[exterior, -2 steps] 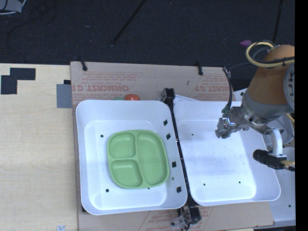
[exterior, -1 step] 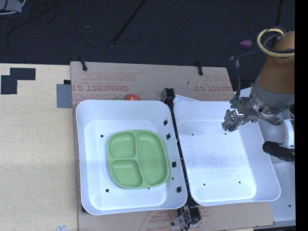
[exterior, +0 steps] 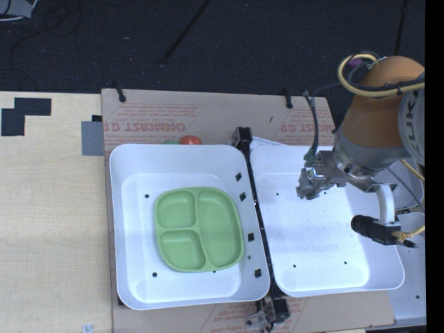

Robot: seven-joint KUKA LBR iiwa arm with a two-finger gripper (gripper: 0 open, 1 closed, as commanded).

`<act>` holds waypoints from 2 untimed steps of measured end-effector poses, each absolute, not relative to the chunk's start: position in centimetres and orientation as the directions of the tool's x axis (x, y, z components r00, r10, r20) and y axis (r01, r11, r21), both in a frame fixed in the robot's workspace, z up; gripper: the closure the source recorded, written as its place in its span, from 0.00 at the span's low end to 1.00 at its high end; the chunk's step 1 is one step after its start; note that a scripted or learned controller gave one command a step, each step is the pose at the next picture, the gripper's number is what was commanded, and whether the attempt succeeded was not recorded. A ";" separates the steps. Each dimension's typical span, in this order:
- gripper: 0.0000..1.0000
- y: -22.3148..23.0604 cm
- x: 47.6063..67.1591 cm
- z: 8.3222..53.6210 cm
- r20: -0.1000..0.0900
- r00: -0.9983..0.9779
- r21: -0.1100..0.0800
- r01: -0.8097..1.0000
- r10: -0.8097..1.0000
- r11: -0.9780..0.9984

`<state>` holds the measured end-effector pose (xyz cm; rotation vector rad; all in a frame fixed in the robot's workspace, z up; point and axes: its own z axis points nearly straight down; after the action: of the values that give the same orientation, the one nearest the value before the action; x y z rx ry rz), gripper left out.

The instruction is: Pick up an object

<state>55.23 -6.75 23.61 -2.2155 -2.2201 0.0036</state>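
The gripper (exterior: pixel 310 186) is hanging over the right bin (exterior: pixel 326 283); whether it is spread or pinching cannot be told. The green divided plate (exterior: pixel 199 229), the likely target, is lying flat in the left bin (exterior: pixel 132 186), well apart.

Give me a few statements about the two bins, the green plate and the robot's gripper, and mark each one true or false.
1. The green plate lies in the left bin. True.
2. The plate has three compartments. True.
3. The gripper is over the left bin. False: it is over the right bin.
4. The plate is held between the gripper's fingers. False: the plate lies in the left bin, apart from the gripper.
5. A small red thing sits just beyond the far edge of the left bin. True.
6. The plate is round. False: it is a rounded rectangle.
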 end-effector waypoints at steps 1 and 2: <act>1.00 -1.9 54.9 22.6 0.001 -0.003 -0.004 1.000 1.000 0.003; 1.00 3.3 53.3 23.5 0.002 -0.005 -0.005 1.000 1.000 0.005</act>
<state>53.33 3.33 23.49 -2.2130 -2.2230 0.0032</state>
